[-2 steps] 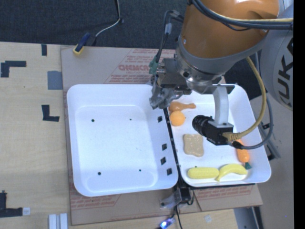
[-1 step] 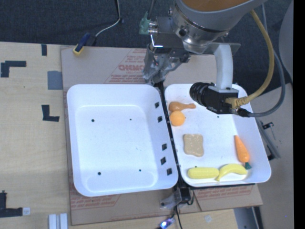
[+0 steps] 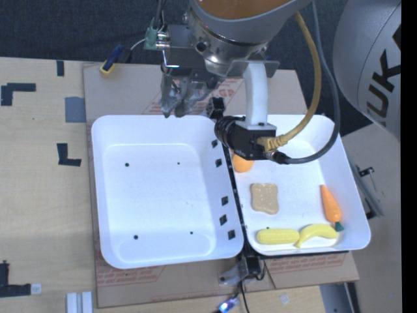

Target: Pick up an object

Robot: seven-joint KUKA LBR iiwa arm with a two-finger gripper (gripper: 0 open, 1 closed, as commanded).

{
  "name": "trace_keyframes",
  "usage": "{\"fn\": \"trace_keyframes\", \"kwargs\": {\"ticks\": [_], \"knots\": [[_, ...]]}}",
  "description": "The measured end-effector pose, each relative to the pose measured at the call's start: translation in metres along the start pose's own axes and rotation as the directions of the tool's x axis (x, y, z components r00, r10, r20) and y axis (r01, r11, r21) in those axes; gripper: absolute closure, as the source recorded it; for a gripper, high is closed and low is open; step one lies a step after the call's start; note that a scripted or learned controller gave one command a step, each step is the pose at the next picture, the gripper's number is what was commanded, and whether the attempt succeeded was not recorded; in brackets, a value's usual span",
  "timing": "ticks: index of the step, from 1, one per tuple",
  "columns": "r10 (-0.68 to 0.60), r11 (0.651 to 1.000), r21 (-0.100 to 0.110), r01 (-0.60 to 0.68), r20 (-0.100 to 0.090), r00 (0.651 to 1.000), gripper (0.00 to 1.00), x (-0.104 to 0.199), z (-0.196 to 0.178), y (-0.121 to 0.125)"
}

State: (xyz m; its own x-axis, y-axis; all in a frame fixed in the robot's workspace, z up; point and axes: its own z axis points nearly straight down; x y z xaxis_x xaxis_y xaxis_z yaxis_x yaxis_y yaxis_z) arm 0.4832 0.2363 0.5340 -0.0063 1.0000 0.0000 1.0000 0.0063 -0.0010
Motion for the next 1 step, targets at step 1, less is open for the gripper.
{"fn": "trace_keyframes", "kwargs": {"ticks": [1], "knots": [[0.006, 1.000, 0.017, -0.006, 0.009, 1.000, 1.00, -0.0035, 0.1647, -0.0014]]}}
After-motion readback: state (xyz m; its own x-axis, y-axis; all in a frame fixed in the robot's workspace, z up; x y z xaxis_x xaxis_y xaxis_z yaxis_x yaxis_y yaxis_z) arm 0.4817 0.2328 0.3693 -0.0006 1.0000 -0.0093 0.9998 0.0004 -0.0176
